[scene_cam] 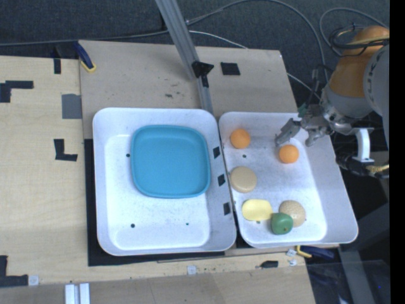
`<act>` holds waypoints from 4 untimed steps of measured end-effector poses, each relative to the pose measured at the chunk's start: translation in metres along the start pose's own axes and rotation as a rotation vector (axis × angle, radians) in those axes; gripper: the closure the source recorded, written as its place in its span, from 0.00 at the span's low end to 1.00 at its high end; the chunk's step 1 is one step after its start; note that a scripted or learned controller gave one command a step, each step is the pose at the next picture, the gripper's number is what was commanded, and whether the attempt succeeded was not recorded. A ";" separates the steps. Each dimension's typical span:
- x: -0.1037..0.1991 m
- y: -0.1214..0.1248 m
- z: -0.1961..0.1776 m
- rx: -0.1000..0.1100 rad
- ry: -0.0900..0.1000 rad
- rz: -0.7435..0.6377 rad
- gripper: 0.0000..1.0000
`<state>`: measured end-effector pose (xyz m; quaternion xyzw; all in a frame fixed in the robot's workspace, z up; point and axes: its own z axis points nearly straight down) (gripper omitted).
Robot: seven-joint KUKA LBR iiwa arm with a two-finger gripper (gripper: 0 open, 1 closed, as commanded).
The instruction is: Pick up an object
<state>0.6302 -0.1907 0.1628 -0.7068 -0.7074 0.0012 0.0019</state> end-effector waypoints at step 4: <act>0.001 0.006 0.003 -0.009 -0.002 0.000 1.00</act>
